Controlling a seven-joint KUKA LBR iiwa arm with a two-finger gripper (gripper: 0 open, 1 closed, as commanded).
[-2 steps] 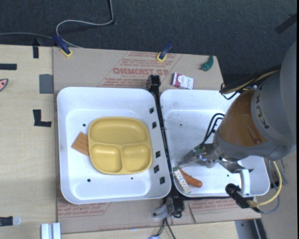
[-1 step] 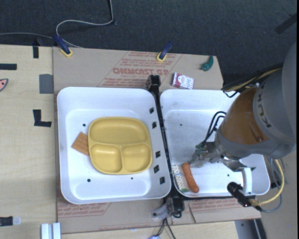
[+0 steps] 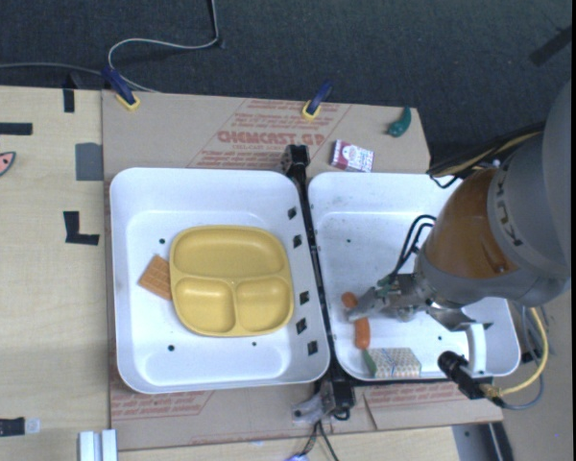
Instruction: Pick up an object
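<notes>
My gripper [image 3: 365, 304] is low in the right bin [image 3: 384, 195], near its left side, at the end of the grey arm with the orange band [image 3: 466, 233]. A small orange piece [image 3: 348, 300] lies just left of the gripper tip, close to it or touching it; I cannot tell which. A second orange piece, carrot-like [image 3: 362, 331], lies just below the gripper. Near the bin's front edge sits a pale checkered block [image 3: 396, 360] with a green bit [image 3: 369, 361] at its left.
The left bin [image 3: 144, 353] holds a yellow divided plate [image 3: 232, 279] with a tan waffle-like square [image 3: 156, 277] tucked under its left edge. Outside the bins, a small red-and-white packet [image 3: 350, 156] and a green object [image 3: 399, 121] lie on the cardboard behind the right bin.
</notes>
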